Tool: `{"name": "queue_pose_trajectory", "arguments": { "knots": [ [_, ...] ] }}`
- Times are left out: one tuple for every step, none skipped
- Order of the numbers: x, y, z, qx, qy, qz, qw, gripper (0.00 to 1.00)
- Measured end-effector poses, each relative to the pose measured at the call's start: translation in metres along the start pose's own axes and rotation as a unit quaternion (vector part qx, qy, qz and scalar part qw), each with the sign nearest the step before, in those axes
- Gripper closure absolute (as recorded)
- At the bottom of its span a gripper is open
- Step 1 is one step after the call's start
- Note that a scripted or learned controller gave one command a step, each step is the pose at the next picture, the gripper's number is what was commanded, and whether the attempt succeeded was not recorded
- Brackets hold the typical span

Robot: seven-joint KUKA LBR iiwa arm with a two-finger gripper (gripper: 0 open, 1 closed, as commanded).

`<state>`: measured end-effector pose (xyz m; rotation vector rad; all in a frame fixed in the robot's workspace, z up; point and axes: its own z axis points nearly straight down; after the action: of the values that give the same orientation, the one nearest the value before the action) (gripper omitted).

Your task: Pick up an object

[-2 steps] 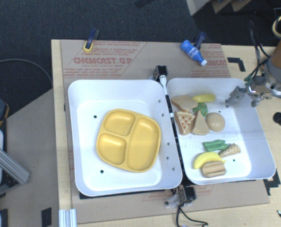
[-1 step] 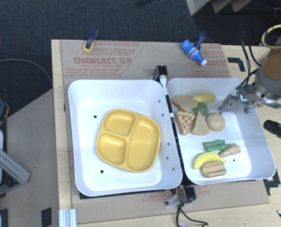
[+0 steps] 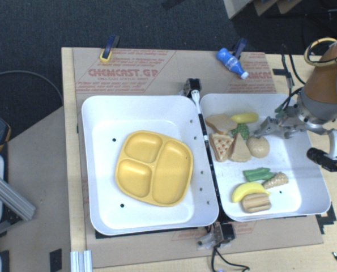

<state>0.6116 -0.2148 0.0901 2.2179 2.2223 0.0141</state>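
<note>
At far left on the table (image 3: 157,67): left white bin (image 3: 100,129), shallow, carrying a yellow divided tray (image 3: 154,168) with three compartments, set near the bin's middle. Along the table's back edge: yellow clamp (image 3: 107,51) at left, blue clamp (image 3: 233,61) further right. Between the bins: black clip (image 3: 192,86) at the back, another black clip (image 3: 224,231) at the front.

Just right of centre: right white bin (image 3: 304,194), holding toy food in two groups. Rear group, items touching: brown bread slice (image 3: 218,123), yellow lemon-like piece (image 3: 244,118), triangular sandwich wedge (image 3: 220,147), small green piece (image 3: 243,132), tan wedge (image 3: 239,151), beige round potato (image 3: 258,147). Front group, near the bin's front wall: green pepper (image 3: 258,174), pale ridged piece (image 3: 276,181), yellow banana (image 3: 248,191), hot dog bun (image 3: 256,203), the banana lying on the bun.

At right edge: grey arm with orange band (image 3: 321,84), reaching in over the right bin. Claw (image 3: 269,128) low at the rear group, just above the potato and beside the green piece. Finger spread: cannot tell. Nothing seen pinched.
</note>
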Motion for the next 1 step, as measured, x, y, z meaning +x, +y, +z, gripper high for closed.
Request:
{"name": "queue_pose_trajectory", "arguments": {
  "knots": [
    [-0.0015, -0.0003, -0.0101, -0.001, -0.003, -0.001, 1.0, 1.0]
  ]
}}
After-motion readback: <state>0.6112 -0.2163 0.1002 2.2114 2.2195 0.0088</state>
